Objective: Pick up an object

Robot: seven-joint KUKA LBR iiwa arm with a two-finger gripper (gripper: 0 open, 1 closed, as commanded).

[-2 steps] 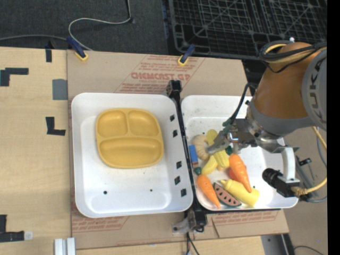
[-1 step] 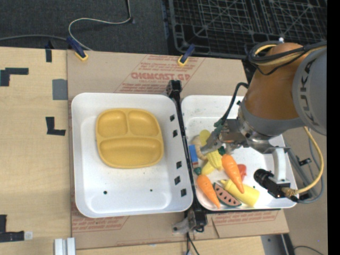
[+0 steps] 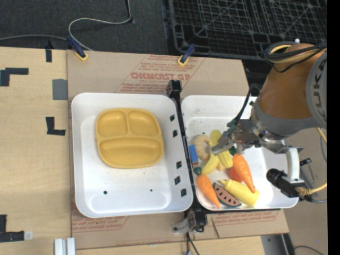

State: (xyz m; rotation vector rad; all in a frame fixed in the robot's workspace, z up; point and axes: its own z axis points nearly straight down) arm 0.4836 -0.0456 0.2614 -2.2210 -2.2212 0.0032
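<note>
My gripper point(image 3: 222, 147) hangs low in the right bin point(image 3: 207, 108), right over a heap of toy food. The heap holds a corn cob point(image 3: 226, 159), two carrots point(image 3: 242, 170) point(image 3: 207, 190), a yellow banana-like piece point(image 3: 241, 192), a watermelon slice point(image 3: 226, 193), a yellow piece point(image 3: 210, 165) and a beige piece point(image 3: 200, 144). The fingertips sit among the yellow pieces near the corn. Whether anything sits between them is hidden by the clutter.
The left bin point(image 3: 85, 158) holds a yellow divided plate point(image 3: 128, 137). A black divider point(image 3: 179, 142) runs between the bins. The arm's orange and grey body point(image 3: 289, 97) overhangs the right bin's far right side. Cables lie at the back.
</note>
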